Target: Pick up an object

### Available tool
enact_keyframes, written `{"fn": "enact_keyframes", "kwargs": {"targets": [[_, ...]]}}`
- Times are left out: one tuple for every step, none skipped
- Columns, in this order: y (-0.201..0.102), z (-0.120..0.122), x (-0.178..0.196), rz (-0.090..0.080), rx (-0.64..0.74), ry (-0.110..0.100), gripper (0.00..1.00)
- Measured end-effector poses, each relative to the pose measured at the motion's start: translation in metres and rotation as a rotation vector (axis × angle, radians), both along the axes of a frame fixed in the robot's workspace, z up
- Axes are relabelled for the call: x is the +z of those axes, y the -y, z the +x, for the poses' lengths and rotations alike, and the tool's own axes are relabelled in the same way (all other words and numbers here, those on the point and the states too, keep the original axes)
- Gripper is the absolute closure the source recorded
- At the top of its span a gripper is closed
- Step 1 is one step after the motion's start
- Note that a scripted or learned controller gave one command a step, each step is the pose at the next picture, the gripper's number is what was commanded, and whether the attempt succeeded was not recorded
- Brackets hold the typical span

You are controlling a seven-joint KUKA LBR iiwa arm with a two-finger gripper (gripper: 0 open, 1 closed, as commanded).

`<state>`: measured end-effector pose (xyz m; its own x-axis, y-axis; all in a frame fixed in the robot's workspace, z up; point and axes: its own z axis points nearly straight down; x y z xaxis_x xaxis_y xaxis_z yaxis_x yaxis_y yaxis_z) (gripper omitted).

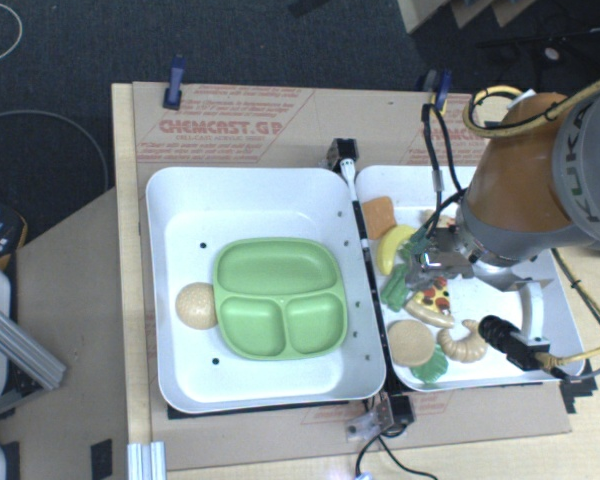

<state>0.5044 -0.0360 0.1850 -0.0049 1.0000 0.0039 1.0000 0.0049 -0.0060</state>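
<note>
1. Your grey two-finger gripper (pixel 432 260) hangs low over the right-hand shallow white bin (pixel 565 303), directly above the toy-food pile. That placement suggests a pick attempt there.
2. You cannot tell how far the gripper is open, nor whether it has hold of anything; the wrist and clutter hide it.
3. The candidates for picking are crowded against the right bin's left wall:
   - an orange block (pixel 379 213)
   - a yellow rounded plastic piece (pixel 390 250)
   - a pizza-slice toy with red dots (pixel 432 304)
   - a tan flat round disc (pixel 411 344)
   - a beige curled croissant toy (pixel 465 340)
   - a green leafy piece (pixel 433 368)
4. Packed that tightly, they touch or overlap, so expect a neighbour to get nudged or dragged along.
5. In the left-hand white bin (pixel 180 218) a pale green three-compartment plastic plate (pixel 278 296) lies flat in the middle. A beige round ball (pixel 195 305) rests just beside its left edge, well apart from the gripper.
6. Both bins sit on a brown paper-faced board (pixel 220 128), with a blue clamp (pixel 174 83) at its far edge, probably to stop it sliding.
7. Red print repeated across the board reads roughly "CHEMCAST G P". Large letters "KU" show on the arm's grey casing.
</note>
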Motion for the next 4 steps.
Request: {"fn": "enact_keyframes", "kwargs": {"targets": [[-0.013, -0.025, 0.134, -0.003, -0.001, 0.019, 1.00], [0.017, 0.012, -0.008, -0.004, -0.009, -0.003, 1.00], [-0.027, -0.028, -0.001, -0.001, -0.002, -0.001, 1.00], [-0.030, -0.023, 0.160, -0.003, -0.002, 0.026, 1.00]]}}
